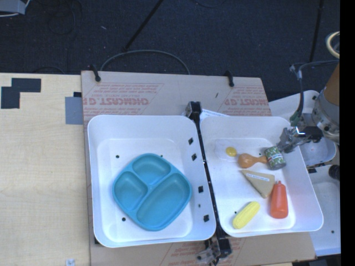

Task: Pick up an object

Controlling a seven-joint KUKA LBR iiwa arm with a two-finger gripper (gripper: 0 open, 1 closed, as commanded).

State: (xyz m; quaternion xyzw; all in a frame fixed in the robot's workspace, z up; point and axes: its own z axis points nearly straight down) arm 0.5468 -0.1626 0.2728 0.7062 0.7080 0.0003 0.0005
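We count five loose items in the right bin: one small green-patterned can, one orange spoon-like piece with a yellow knob, one tan wedge, one red bottle lying with its long axis running near to far, and one yellow corn cob lying diagonally. The left bin holds one blue divided plate. The gripper sits at the right bin's far right, touching the can; we cannot tell how far it is open.
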